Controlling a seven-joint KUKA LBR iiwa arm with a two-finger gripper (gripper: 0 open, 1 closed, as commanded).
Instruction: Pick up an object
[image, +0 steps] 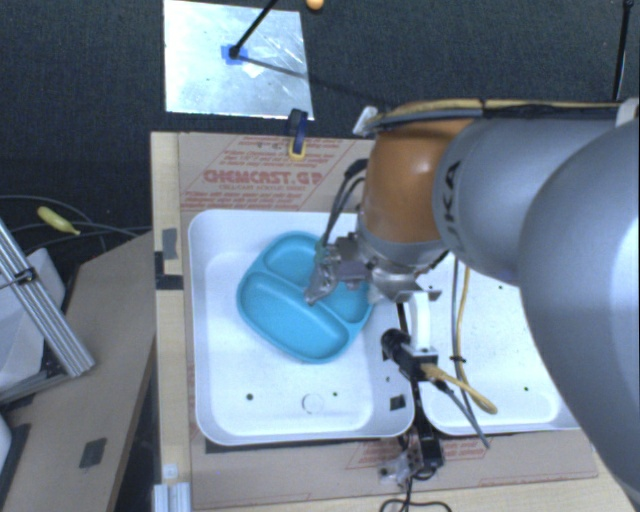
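So: blue divided plate lies in the left bin, centre frame, toward the bin's upper right. Gripper is at the plate's right rim; can't tell if the jaws are apart or together. Arm bulk hides much of the right bin. Printed cardboard sits under both bins, with a clamp at its top edge.

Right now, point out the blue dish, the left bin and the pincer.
blue dish (282, 305): camera view, left compartment.
left bin (270, 415): camera view, bare front floor.
pincer (318, 288): camera view, its tip.
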